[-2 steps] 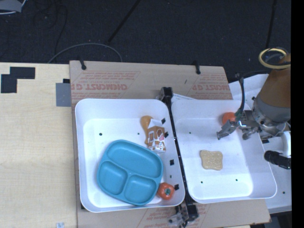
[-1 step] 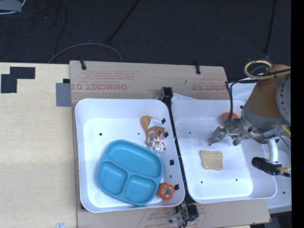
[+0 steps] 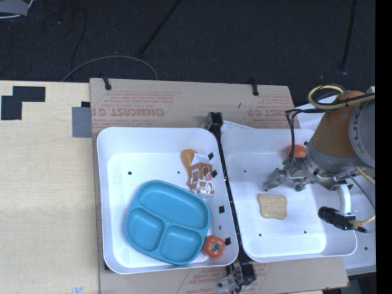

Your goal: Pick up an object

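I have the gripper [image 3: 283, 180] low in the right bin [image 3: 306, 244], fingers spread, holding nothing. The toast slice [image 3: 272, 206] lies at its six o'clock; next I descend there.

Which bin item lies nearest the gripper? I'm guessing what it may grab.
The tan slice of toast in the right bin, just below the gripper; the blue tray, tomato and other pieces lie in the left bin.

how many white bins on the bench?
2. Left bin holds the blue tray; right bin holds the toast piece, with the hand over it.
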`<state>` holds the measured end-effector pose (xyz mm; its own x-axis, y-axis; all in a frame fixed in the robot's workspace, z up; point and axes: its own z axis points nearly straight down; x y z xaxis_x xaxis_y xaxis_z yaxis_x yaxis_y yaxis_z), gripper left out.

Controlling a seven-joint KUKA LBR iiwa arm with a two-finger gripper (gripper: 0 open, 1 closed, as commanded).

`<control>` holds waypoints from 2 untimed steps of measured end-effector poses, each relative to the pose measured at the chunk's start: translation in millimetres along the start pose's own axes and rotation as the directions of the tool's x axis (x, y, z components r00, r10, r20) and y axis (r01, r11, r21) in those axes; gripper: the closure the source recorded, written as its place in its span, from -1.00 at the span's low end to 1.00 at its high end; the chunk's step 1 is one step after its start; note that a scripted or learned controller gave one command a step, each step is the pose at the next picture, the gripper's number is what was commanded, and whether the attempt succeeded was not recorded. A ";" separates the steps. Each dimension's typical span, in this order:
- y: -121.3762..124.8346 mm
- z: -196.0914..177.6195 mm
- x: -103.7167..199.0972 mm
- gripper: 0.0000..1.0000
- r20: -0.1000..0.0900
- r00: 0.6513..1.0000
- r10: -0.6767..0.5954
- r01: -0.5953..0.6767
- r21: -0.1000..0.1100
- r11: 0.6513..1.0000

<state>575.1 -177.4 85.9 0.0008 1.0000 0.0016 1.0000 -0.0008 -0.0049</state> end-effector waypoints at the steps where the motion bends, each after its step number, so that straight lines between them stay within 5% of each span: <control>1: 0.5 -11.9 -0.8 1.00 0.001 1.000 0.002 -0.002 -0.002 1.000; 2: 8.8 -61.7 4.9 1.00 0.002 1.000 -0.003 0.003 -0.007 1.000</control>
<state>584.2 -172.6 147.6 -0.0023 1.0000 -0.0002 1.0000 0.0023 0.0019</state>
